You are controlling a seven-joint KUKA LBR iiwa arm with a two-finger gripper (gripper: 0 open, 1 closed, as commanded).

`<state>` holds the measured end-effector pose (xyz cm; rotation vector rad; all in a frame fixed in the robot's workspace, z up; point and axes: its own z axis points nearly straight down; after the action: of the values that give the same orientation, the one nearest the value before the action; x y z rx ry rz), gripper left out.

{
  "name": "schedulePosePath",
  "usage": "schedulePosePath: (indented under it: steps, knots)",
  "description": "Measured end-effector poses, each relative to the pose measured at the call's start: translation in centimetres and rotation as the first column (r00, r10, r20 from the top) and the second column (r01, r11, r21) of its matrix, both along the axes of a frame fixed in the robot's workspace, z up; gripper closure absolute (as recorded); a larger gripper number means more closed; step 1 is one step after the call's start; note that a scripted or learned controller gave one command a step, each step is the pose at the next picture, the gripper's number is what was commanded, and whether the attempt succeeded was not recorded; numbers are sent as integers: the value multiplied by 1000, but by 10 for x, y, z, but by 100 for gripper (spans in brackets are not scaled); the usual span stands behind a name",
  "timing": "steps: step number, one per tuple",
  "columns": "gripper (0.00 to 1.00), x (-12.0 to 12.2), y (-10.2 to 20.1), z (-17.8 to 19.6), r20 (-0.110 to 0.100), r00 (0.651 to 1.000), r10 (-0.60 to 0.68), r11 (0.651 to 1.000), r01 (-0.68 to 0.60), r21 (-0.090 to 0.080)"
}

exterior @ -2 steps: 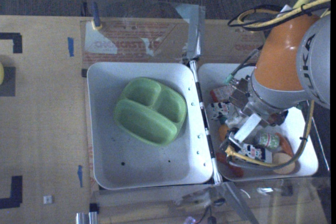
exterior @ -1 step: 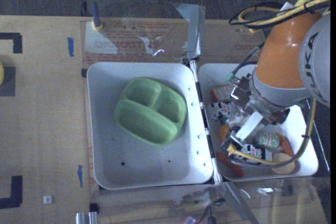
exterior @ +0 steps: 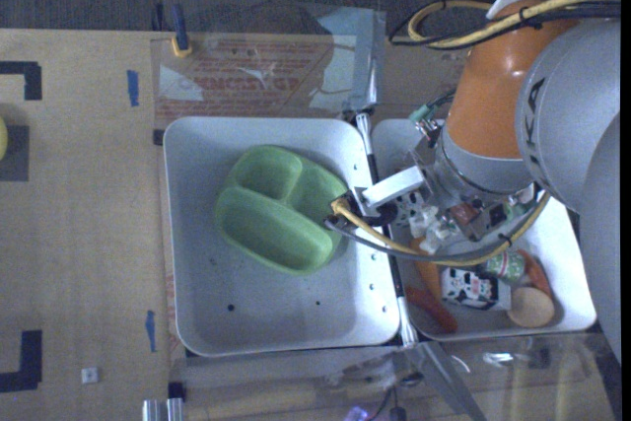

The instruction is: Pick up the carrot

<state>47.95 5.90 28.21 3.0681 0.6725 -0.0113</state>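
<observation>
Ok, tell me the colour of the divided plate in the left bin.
Green: the divided plastic plate shows clearly in the camera view.

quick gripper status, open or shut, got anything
Gripper: cannot be told. It hangs low over the right bin, near the carrot, with cables and the wrist covering it.

two bins side by side on the table [exterior: 79,261], divided plate [exterior: 279,208] in the left bin [exterior: 197,311], carrot [exterior: 432,308] and small items in the right bin [exterior: 582,311], arm [exterior: 532,104] above it
</observation>
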Motion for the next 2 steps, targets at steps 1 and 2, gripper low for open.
schedulePosePath:
  steps: [1,2]
  knots:
    - [100,93,-36,-54,2,974,-227,974,227,0]
    - [100,124,37,-79,3,985,-175,985,175,1]
